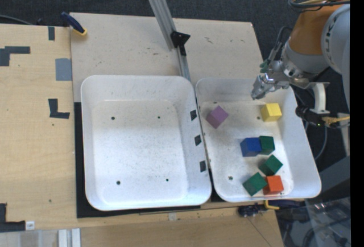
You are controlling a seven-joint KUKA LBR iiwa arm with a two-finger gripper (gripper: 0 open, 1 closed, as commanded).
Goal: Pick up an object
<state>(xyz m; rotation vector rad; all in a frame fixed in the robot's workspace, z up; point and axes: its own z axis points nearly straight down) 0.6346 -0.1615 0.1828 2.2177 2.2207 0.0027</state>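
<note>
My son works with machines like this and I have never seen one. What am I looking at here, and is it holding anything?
It is one photo, taken from a camera fixed above a bench and looking down at a slant. The grey and orange shape at the right is a robot arm; its claw hangs over the right bin, near a yellow block. I see nothing gripped in it. That bin also holds a purple block, a blue block, three green blocks and an orange block. The left bin sits beside it.
</note>
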